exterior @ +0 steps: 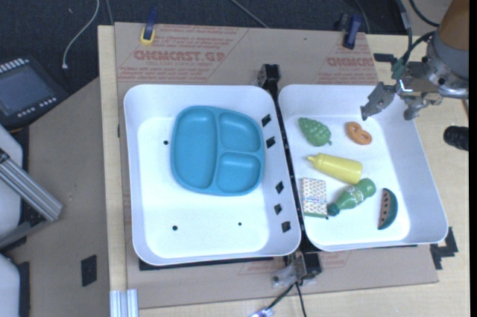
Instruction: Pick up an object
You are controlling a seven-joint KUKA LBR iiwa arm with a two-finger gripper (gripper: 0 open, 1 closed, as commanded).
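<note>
The hand [393, 105] hangs open and empty over the right bin's [425, 181] far corner, presumably poised above the small orange pretzel [358, 133] nearby

Even overhead light washing scene; two shallow white plastic bins [149, 159] glaring bright, near overexposed at frame centre. Soft short shadows falling under bin rims. Dark carpet at upper left losing detail. Slight softness showing throughout.
</note>
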